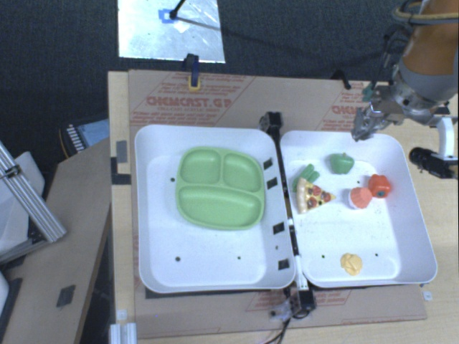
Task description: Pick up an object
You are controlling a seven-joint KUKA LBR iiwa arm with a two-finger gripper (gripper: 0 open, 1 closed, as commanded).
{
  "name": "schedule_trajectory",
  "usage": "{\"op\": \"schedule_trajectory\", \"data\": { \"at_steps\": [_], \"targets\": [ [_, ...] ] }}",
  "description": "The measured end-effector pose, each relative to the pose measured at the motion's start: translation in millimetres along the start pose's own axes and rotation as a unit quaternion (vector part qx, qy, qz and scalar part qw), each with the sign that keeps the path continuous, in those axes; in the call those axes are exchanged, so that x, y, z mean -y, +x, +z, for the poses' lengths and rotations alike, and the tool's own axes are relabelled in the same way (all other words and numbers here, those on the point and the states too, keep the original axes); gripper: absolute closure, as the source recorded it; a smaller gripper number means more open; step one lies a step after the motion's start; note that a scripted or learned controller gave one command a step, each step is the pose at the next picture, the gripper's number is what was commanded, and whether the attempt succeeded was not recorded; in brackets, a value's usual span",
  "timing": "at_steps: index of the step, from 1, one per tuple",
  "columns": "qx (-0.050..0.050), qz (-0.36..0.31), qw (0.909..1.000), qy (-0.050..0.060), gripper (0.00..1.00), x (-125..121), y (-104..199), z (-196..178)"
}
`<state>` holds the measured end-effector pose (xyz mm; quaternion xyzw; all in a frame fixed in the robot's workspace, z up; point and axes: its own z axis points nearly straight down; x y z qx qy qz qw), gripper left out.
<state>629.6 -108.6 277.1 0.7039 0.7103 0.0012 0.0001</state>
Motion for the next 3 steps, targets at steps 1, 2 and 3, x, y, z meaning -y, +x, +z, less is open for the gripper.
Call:
{"op": "schedule_trajectory", "data": {
  "at_steps": [1, 2, 3],
  "targets": [
    [0.0, 0.0, 1.0, 0.001, 1.0, 9, 58, 9],
    [0.0, 0.0, 1.0, 0.002, 1.0, 25, 112, 27],
    [0.0, 0.0, 1.0, 0.001, 1.0, 34, 162, 32]
  ]
}}
